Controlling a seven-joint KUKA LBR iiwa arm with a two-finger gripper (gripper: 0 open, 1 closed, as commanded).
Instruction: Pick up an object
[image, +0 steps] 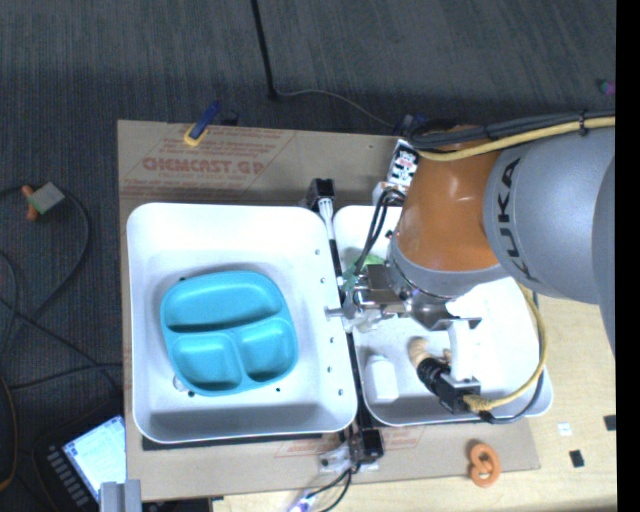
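A blue divided tray (230, 330) lies in the left bin (150, 235), toward its front. My gripper (372, 298) hangs low over the left side of the right bin (530, 400), close to the wall between the two bins. The wrist and the orange band cover most of that bin. A small white block (383, 376) rests on the right bin's floor, just in front of the gripper. A bit of green (352, 287) shows at the gripper's left side; what it belongs to is unclear.
Both bins sit on a cardboard sheet (220, 165). A blue and yellow pen (203, 121) lies at its back left. An orange ring (483, 463) lies on the bench in front of the right bin. Cables run across the floor at left.
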